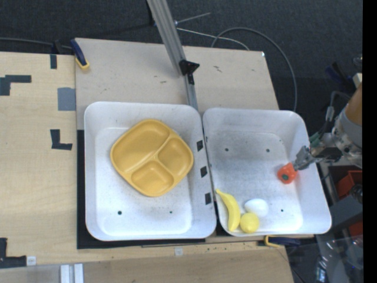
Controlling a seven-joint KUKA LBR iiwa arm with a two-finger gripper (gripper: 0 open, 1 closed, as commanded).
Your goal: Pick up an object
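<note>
Positioned at the right rim of the right bin (pixel 306 131), the gripper (pixel 304 158) is seen just beside a small red-orange object (pixel 287 174), which lies on the bin floor near that rim; whether the two touch, and how the gripper is set, cannot be told. Three more things are grouped at the near edge of the same bin: a yellow banana (pixel 230 209), a white egg-shaped object (pixel 256 206) and a yellow lemon-like object (pixel 249 222), all close together. A yellow divided plate (pixel 152 157) with three compartments is held by the left bin (pixel 94 158).
</note>
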